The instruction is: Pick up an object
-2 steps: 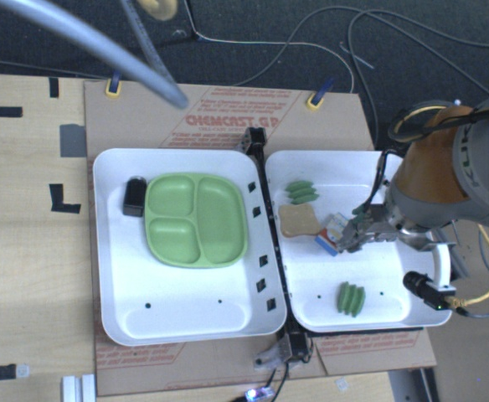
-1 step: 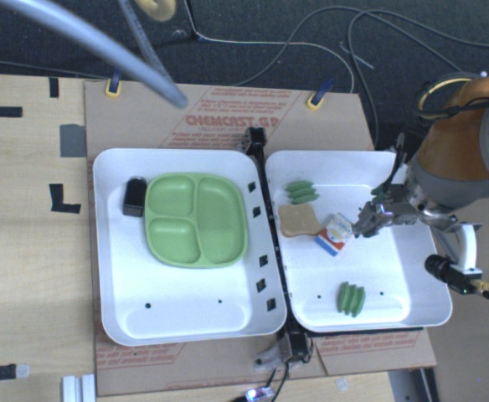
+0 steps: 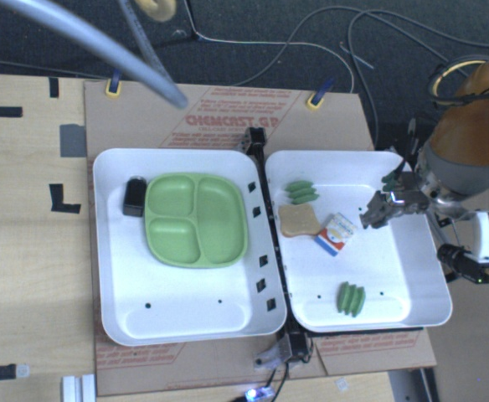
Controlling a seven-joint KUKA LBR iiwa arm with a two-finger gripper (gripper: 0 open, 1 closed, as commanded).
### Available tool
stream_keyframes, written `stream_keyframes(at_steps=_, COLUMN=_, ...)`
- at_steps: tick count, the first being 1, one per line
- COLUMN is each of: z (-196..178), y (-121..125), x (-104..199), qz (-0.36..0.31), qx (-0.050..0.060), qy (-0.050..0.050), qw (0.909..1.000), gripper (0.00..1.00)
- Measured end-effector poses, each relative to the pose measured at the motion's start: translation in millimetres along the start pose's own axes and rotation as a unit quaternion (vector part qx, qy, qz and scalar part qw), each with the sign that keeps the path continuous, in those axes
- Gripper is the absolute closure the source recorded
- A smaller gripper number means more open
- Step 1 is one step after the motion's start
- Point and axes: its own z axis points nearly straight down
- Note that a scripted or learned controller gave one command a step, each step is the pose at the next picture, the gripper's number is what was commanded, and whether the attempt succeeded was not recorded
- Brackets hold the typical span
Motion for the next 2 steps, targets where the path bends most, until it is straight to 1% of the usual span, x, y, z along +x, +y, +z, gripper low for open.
stream_keyframes(at_steps=1, z=-6.6, y=19.3, x=45.6, qz=-0.002, qx=0.002, qy=0.001, qw=1.0000, gripper=1.00)
stream_keyframes(at_steps=2, z=6.8, y=38.3, x=98.1, qz=-0.002, qx=0.003, qy=0.001, qw=1.0000, gripper=1.00)
